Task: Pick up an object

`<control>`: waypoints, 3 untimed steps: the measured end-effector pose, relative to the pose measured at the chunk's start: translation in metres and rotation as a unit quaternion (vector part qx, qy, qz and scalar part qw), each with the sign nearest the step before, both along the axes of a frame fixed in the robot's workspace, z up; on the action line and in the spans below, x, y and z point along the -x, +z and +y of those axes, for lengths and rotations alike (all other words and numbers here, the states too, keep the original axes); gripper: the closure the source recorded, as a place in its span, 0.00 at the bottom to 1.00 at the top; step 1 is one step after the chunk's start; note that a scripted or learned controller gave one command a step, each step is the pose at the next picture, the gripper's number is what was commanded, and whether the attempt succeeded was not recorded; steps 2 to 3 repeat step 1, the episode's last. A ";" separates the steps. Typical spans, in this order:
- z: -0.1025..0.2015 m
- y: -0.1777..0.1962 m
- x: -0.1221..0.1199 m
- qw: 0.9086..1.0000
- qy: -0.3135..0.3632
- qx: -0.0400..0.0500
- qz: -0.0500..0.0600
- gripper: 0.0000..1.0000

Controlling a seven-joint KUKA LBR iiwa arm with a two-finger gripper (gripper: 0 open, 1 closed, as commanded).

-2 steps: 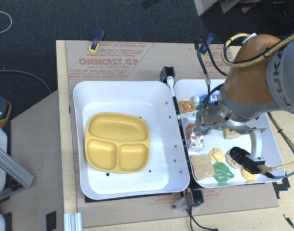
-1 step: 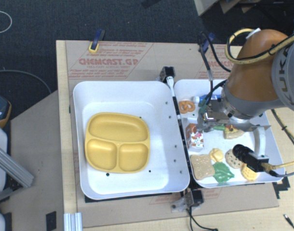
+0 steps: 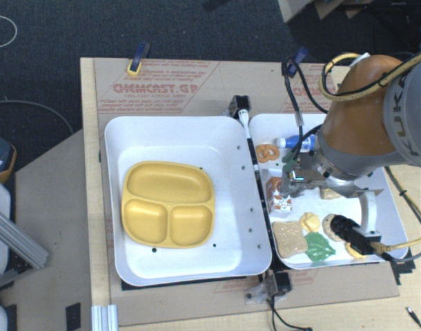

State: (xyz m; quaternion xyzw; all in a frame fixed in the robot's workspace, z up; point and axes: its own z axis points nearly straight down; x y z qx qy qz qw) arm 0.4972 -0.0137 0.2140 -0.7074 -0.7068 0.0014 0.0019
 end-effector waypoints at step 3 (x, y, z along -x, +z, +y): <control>0.011 0.004 -0.003 1.000 0.001 0.000 -0.003 1.00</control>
